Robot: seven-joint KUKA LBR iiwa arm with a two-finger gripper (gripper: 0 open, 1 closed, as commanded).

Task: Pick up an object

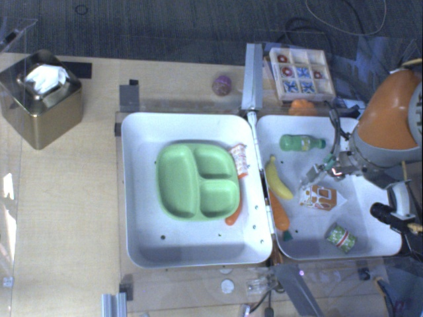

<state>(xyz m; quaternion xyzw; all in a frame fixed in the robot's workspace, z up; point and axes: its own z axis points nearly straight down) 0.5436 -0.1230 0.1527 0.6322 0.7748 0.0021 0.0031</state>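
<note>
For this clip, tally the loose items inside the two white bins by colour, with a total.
Green: 3, divided plate, bottle, small can
Orange: 2, carrot, carrot end by the plate
Yellow: 1, banana
White and red/brown print: 2, packet, pouch
Total: 8

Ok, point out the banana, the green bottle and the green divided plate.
banana (278, 181): camera view, middle of its yellow body, right bin.
green bottle (299, 142): camera view, middle of its body, lying flat.
green divided plate (173, 182): camera view, floor of its large left compartment.
</note>
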